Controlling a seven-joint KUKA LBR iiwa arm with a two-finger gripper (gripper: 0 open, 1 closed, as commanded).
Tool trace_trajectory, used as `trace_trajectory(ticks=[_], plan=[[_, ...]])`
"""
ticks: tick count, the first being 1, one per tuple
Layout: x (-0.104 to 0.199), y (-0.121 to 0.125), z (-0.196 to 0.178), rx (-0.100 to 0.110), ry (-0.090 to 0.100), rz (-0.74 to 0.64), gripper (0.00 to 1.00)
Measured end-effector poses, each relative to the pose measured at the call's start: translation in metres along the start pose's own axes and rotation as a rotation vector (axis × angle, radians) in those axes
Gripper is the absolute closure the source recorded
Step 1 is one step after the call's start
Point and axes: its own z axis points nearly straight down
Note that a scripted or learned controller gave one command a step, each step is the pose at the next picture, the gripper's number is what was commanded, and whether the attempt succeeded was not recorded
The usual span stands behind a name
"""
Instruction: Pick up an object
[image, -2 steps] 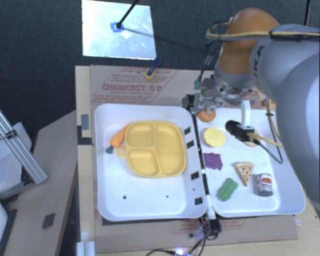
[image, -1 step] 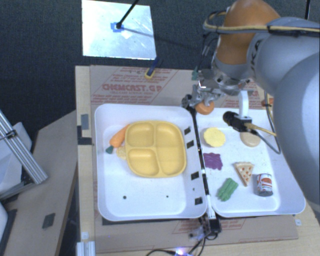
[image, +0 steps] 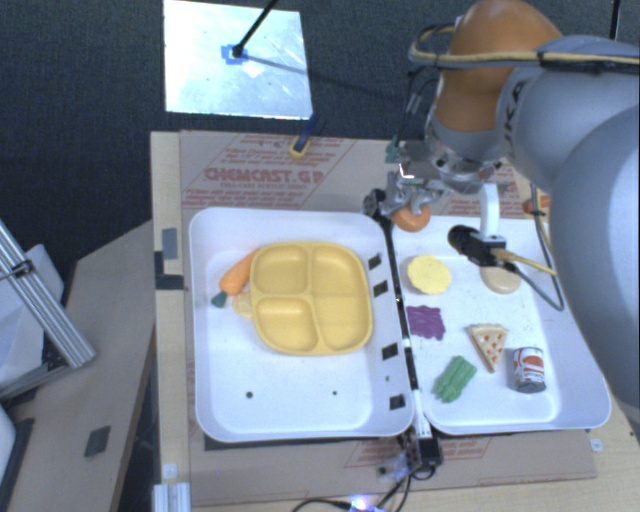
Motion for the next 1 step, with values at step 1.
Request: trace_trajectory(ticks=[1], plan=[[0.0051,-0.008,-0.0018,0.001,0.0,-0.002,1.0]])
